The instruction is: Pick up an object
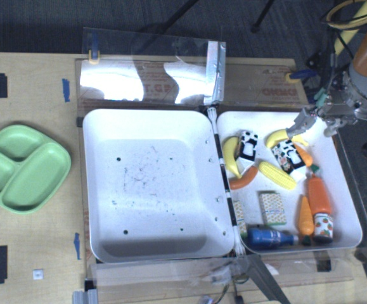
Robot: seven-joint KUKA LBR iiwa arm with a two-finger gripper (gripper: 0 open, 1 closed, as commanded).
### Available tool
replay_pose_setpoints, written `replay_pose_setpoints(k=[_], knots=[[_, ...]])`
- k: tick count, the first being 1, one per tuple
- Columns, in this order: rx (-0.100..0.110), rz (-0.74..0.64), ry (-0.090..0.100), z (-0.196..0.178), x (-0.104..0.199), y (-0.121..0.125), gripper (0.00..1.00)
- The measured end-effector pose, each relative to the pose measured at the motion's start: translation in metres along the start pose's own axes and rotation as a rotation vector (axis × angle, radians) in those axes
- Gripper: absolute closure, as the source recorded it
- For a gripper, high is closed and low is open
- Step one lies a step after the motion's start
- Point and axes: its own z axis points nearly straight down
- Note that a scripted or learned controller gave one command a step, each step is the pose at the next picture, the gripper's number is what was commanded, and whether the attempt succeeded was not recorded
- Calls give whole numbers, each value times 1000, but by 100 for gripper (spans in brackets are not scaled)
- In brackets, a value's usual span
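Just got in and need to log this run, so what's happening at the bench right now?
The robot arm reaches in from the right, its gripper low over the far end of the right bin. That bin holds toys: bananas, a corn cob, a black-and-white toy, carrots, a blue bottle. Nothing is visibly held yet. A green divided plate sits off to the left.
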Motion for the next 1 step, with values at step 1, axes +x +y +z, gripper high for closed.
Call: replay_pose_setpoints(k=[1], knots=[[1, -113, 1, 93, -25, 2, 0]])
